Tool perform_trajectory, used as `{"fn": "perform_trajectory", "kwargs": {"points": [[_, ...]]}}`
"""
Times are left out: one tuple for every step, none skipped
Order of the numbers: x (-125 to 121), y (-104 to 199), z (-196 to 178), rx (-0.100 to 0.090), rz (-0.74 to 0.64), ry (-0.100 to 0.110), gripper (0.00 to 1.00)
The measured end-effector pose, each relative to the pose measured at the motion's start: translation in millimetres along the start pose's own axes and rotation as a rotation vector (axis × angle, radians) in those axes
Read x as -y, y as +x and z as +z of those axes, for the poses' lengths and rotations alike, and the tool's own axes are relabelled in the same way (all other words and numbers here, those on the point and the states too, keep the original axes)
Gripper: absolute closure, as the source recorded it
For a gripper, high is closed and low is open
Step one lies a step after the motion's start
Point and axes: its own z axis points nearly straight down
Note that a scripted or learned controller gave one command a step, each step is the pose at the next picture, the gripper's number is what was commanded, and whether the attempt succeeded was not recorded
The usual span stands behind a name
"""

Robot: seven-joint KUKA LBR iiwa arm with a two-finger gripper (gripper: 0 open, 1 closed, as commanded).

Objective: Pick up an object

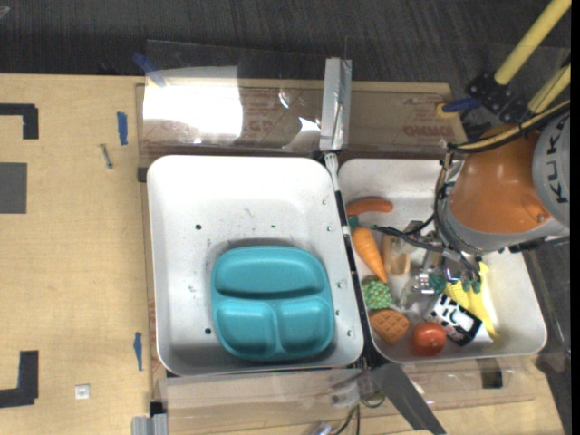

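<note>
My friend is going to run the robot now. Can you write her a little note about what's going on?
Gripper: low in the right bin, among the toy food; I can't tell if it's open or shut.
Things: carrot, sausage, tomato, waffle and corn in the right bin. Teal tray in the left bin.
Done: nothing seen lifted.
Left: grab one object and raise it.

Arm point(507, 188): broad orange band, rounded and glossy, above grey wrist ring. Grey-white link at right edge carries dark lettering, partly cropped. Black cables loop beside band. Gripper point(426, 279): metallic silver-black hardware, thin wires, detail too small to resolve.
</note>
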Motion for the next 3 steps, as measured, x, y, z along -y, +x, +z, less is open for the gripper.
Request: {"fn": "perform_trajectory", "kwargs": {"points": [[-3, 0, 0, -0.002, 0.072, -0.002, 0.0], [-1, -86, 3, -0.018, -0.181, -0.006, 0.0], [-2, -43, 1, -0.003, -0.415, -0.006, 0.0]]}}
